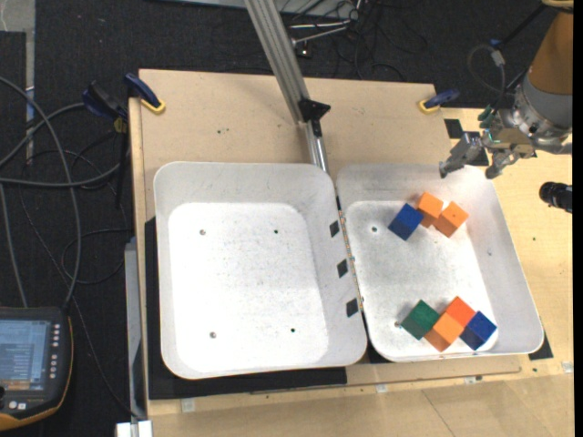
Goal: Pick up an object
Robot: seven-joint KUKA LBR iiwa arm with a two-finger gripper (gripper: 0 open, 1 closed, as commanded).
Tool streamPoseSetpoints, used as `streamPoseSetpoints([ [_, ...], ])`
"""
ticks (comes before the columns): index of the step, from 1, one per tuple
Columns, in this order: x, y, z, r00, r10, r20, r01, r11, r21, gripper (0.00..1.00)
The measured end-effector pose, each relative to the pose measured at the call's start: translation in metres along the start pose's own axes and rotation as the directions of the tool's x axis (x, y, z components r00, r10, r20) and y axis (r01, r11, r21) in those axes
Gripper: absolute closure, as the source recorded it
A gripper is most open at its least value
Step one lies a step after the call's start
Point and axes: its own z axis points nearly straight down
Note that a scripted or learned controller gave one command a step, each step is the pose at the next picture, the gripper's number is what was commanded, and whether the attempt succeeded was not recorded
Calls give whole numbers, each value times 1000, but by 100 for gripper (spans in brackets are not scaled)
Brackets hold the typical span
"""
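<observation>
Two white bins side by side on your bench. The left bin (246,262) shows only speckled floor. The right bin (437,262) holds two clusters. Far cluster: a blue cube (404,220) touching an orange cube (430,207), with a second orange cube (450,218) just beside it on the right. Near cluster, close to the near rim: a green cube (421,320), an orange block (451,321) pressed against it, and a blue cube (478,330) touching that on the right.

Your arm (551,62) comes in from the far right. The gripper (477,161) hangs over the right bin's far right corner, fingers spread apart, nothing between them, well apart from both clusters.

Open floor lies between the two clusters. The near cluster crowds the near rim, and the far cluster has room on its left.
</observation>
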Motion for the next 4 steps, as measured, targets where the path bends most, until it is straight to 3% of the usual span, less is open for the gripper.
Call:
streamPoseSetpoints([
  [1,0,0,0,1000,-1,0,1,1000,0,0],
  [3,-8,3,116,1000,3,-1,-3,1000,5,0],
  [4,-8,5,127,1000,3,1,-2,1000,-5,0],
])
